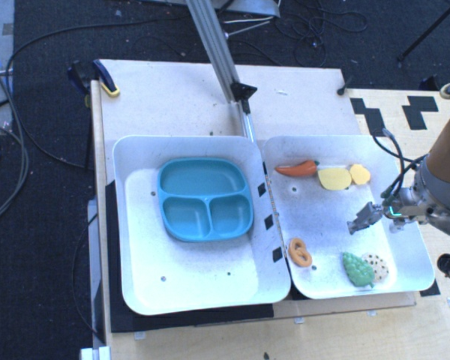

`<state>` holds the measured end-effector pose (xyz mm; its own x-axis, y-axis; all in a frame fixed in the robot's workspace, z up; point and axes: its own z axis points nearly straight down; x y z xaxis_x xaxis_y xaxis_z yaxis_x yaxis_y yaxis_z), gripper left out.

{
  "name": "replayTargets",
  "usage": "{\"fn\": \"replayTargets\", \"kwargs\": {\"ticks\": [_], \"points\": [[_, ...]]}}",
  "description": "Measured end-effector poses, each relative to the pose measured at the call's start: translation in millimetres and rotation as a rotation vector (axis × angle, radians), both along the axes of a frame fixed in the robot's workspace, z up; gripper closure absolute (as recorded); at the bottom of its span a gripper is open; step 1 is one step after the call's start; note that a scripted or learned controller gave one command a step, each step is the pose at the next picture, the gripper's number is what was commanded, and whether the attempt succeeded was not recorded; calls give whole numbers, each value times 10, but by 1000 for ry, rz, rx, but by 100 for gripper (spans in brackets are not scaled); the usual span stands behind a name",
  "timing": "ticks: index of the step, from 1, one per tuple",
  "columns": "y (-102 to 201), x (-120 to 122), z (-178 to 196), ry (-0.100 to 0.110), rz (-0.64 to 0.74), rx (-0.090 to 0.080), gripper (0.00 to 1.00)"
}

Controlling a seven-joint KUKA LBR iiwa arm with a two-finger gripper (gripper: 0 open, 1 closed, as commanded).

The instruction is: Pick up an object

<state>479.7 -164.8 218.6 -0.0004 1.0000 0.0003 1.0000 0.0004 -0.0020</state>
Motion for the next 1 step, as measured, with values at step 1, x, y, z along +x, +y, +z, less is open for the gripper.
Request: {"fn": "replayTargets", "kwargs": {"ticks": [1], "points": [[0,3,5,-1,0,0,0]]}}
